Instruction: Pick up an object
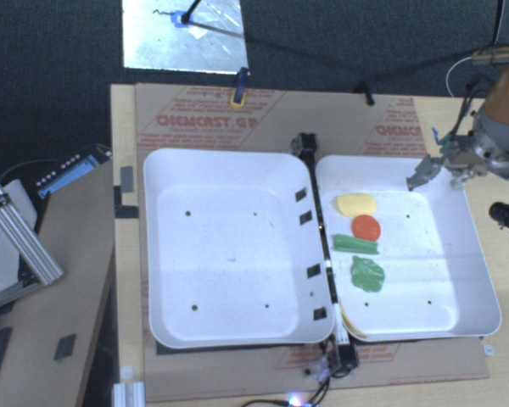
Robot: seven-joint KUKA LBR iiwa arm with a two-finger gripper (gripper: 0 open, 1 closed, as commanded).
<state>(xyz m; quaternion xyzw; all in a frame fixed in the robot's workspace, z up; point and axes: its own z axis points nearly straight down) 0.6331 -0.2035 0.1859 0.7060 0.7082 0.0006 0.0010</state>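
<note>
Four toy foods lie in the left part of the right bin (467,261): a yellow piece (356,203), a red-orange round piece (366,226), a long green piece (355,244) and a leafy green piece (367,274). My gripper (437,176) hangs over the far right corner of that bin, up and to the right of the yellow piece and well apart from all of them. Its fingers stand spread and open, with nothing between them.
The left bin (165,253) sits beside the right one, with a black clip rail (318,227) between them. A tan edge (349,322) peeks out at the right bin's near left corner. A foil sheet (182,24) lies beyond the bench.
</note>
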